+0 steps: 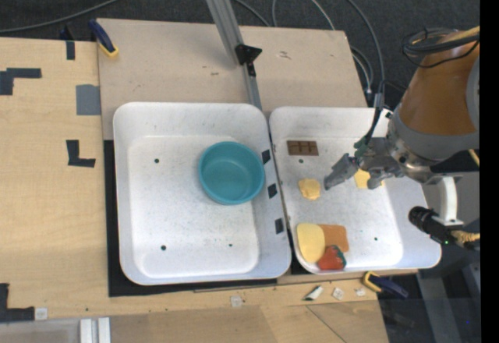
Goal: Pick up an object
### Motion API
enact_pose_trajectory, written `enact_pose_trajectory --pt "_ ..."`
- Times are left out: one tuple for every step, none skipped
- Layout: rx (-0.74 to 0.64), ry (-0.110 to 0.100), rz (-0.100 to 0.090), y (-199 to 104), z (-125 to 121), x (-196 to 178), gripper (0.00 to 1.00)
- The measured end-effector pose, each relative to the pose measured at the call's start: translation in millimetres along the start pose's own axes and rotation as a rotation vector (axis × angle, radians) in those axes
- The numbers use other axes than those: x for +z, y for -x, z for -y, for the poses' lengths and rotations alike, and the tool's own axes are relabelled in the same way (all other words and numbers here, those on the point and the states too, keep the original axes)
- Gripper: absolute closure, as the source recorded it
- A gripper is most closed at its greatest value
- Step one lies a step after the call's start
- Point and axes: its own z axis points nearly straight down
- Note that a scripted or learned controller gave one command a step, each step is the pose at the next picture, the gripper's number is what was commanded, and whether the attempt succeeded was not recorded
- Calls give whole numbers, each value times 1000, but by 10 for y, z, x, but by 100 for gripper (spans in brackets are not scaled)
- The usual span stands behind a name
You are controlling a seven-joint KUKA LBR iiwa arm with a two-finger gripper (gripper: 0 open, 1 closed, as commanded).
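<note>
Objects to pick from lie in two white bins set side by side on the tabletop (pixel 47 178). Going from left to right: the left bin (pixel 140 201) holds one thing, a round teal bowl (pixel 231 171), upright, standing toward the bin's right half and near its far side.

The right bin (pixel 390 244) holds several small things. A brown chocolate bar (pixel 302 148) lies flat near the far left corner. Nearer the camera, a small pale yellow lump (pixel 310 190) rests on the bin floor. At the near edge a yellow rounded piece (pixel 309 241) touches an orange slab (pixel 336 236), and a small red piece (pixel 331 259) lies against both.

The hand (pixel 349 171) hangs over the middle of the right bin, tilted, with its dark fingers (pixel 340 173) pointing down and to the left. Its tip is just to the right of the pale yellow lump and apart from it. Another small yellow piece (pixel 362 178) sits right against the hand's body, partly hidden by it. Whether the fingers are spread or closed cannot be told, and no object shows between them. The chocolate bar lies beyond the hand and to its left; the yellow, orange and red cluster lies nearer the camera than the hand.
</note>
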Motion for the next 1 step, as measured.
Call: enact_pose_trajectory --pt "0 0 0 1 0 0 0"
